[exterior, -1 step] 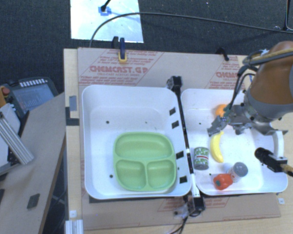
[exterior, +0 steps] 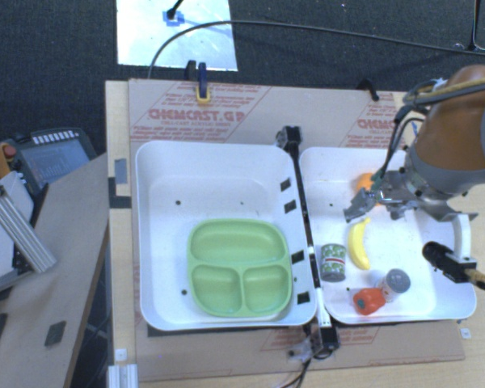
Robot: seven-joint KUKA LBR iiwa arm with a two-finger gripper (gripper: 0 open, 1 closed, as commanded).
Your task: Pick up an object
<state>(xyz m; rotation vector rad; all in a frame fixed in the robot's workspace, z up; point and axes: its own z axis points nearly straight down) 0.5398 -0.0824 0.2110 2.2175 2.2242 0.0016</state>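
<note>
**Gripper hovering over the banana's far end in the right bin**

Two white bins are sitting side by side on the table (exterior: 119, 257), on a brown board printed with red lettering.

The left bin (exterior: 158, 176) is carrying a green plate (exterior: 241, 267) with three compartments. The plate is lying flat close to the bin's near edge, nearer its right edge than its left.

A row of black clips is running along the seam where the two bins are meeting.

In the right bin (exterior: 323, 172), a small can (exterior: 333, 262) with a green and white label is standing upright against the left edge, about midway along it. A banana (exterior: 359, 246) is lying just beside the can on its right, running lengthwise from far to near. An orange thing (exterior: 364, 182) is resting further back, towards the far edge and partly hidden by the robot. A red thing (exterior: 369, 300) is lying close to the near edge, and a grey round thing (exterior: 397, 280) is sitting just beside it on the right; whether the two are touching cannot be told.

The arm (exterior: 457, 136) is reaching in over the right edge of this bin. The gripper (exterior: 358, 208) is hanging between the orange thing and the banana's far end. Whether it is apart or together cannot be told, and whether it is touching either thing is also unclear.
</note>
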